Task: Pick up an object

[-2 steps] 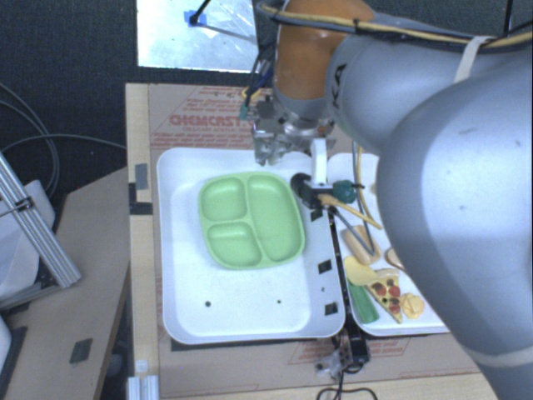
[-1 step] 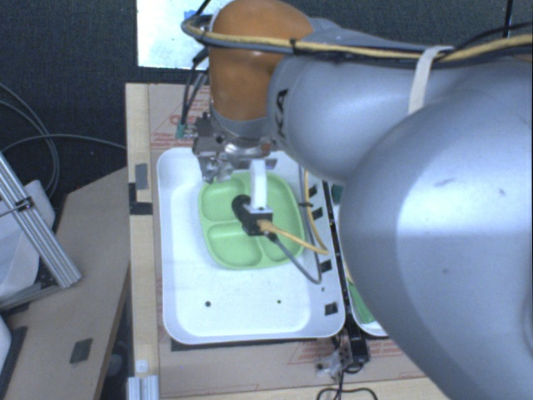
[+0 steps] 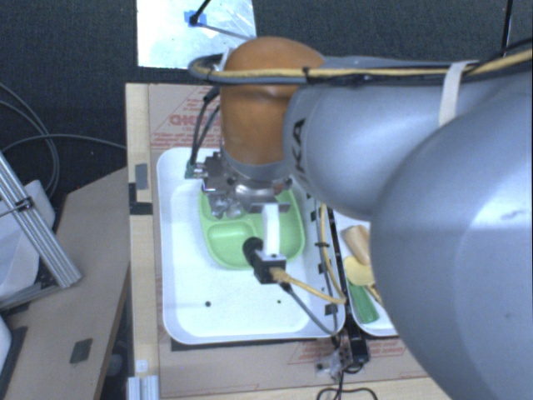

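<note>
The grey arm point(image 3: 416, 182) sweeps in from 3 o'clock, orange band point(image 3: 262, 98) up at 12, wrist pointing straight down. The gripper point(image 3: 237, 202) hangs right over the green dish point(image 3: 229, 240), which lies in the left bin point(image 3: 179, 248) toward its 1 o'clock side. Apart or together? Cannot tell from here.

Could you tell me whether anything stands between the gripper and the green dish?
Nothing visible does: the gripper hangs right over the green dish in the left bin, though the arm hides the gap itself.
</note>
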Action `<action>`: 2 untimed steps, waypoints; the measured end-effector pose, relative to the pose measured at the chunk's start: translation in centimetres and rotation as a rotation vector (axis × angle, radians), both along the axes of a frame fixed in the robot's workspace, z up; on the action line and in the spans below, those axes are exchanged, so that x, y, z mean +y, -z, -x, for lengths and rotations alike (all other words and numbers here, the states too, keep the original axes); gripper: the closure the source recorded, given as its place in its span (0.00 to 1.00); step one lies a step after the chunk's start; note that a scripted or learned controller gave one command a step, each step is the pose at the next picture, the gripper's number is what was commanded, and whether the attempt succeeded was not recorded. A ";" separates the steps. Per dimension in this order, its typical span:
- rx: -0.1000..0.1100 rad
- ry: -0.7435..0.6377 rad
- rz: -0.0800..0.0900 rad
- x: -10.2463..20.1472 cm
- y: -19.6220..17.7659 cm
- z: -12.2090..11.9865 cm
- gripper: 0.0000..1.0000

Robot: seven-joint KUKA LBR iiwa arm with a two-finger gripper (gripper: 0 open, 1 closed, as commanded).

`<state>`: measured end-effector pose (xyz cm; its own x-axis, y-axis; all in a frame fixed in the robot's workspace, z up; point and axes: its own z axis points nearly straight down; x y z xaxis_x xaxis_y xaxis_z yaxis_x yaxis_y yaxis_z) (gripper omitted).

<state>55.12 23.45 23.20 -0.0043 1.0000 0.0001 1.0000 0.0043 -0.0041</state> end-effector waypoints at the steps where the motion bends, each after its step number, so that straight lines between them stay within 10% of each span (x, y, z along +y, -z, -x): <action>1: -0.027 0.001 -0.007 -0.1 -16.8 -7.6 1.00; 2: 0.008 0.007 0.005 -1.9 1.2 -11.6 1.00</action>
